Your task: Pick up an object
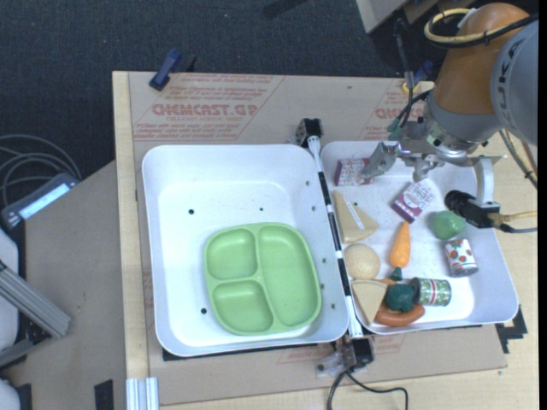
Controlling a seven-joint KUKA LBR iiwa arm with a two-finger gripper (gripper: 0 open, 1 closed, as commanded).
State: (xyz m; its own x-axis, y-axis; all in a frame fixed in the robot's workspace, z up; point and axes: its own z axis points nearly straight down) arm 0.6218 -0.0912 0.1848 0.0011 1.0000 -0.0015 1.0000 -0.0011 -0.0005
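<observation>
Nearest the camera, at the near edge of the right bin point(504, 301), lie a red-orange sausage-shaped toy point(398, 316) and a dark green toy point(399, 297) touching it, with a small green-labelled can point(434, 292) on its side just to their right. A pale round piece point(361, 261) sits to the left of these against the bin's left wall, and a cream wedge point(353, 217) lies just beyond it. An orange carrot point(400, 244) stands lengthways in the middle of the bin; to its right are a red-and-white patterned can point(461, 255) and, a little farther back, a round green fruit point(446, 225). Farther still is a pink-and-white packet point(414, 200), and a small pinkish box point(348, 173) rests in the far left corner.

The left bin point(171, 178) holds a light green divided tray point(259, 277) — three compartments, lying flat toward the near side.

The gripper point(398, 162) hangs over the far part of the right bin, between the pinkish box and the packet, its two fingers spread well apart — nothing is seen between them. The grey arm with its orange band point(470, 67) reaches in from the far right.
</observation>
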